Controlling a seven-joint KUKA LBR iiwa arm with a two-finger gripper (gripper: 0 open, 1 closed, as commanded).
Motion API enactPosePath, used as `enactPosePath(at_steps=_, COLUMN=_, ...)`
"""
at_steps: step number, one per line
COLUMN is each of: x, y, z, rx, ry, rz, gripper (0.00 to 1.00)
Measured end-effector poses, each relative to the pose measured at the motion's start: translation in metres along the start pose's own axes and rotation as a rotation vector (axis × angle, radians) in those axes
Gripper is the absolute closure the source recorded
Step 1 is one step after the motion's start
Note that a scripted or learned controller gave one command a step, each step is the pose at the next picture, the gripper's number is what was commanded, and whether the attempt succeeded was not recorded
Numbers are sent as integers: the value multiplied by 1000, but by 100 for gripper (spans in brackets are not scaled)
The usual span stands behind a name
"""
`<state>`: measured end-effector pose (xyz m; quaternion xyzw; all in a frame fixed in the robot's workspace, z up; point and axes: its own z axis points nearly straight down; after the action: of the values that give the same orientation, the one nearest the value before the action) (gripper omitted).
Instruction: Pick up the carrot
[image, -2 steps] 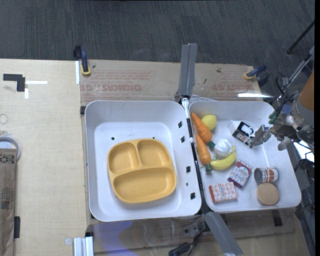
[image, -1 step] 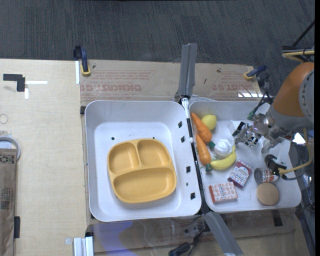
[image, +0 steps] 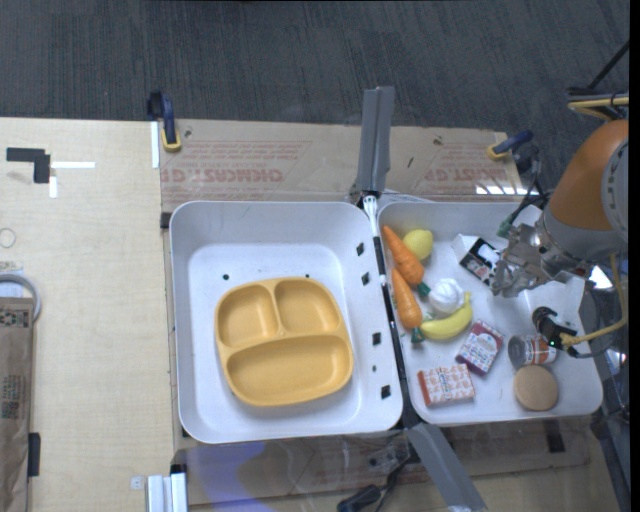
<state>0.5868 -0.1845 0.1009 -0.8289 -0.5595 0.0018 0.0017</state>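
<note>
A pale wooden bench (image: 80, 330) carries two shallow white bins side by side, with a strip of brown cardboard (image: 330, 160) printed in red lying behind them and dark grey carpet (image: 250, 50) beyond. The left bin (image: 190, 300) holds a yellow divided plate (image: 285, 340) with three compartments. The right bin (image: 440, 210) is crowded: two carrots lie along its left wall, one carrot (image: 402, 252) near the back and a second carrot (image: 406, 298) just in front of it, almost end to end. Beside them sit a lemon (image: 419, 243), a white ball-like item (image: 446, 295) and a banana (image: 447, 322). Further right are a small red packet (image: 480, 349), a red-and-white box (image: 446, 385), a can (image: 532, 350) on its side and a round tan disc (image: 537, 388). The gripper (image: 515, 268) hangs over the bin's right half, well apart from both carrots, next to a small black-and-white packet (image: 480, 257); how far it is open cannot be told, and nothing is visibly held.
</note>
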Motion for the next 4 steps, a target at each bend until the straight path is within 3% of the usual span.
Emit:
enactPosePath(at_steps=1, x=48, y=48, z=12, rx=34, ry=-9, rz=-87, gripper=100)
enactPosePath(at_steps=2, x=51, y=26, z=9, rx=-2, ry=-1, rz=24, gripper=100)
enactPosePath(at_steps=3, x=1, y=45, z=9, rx=-5, ry=-1, rz=-266, gripper=100)
enactPosePath(at_steps=4, x=-8, y=48, z=8, rx=-6, ry=-1, rz=-636, gripper=100)
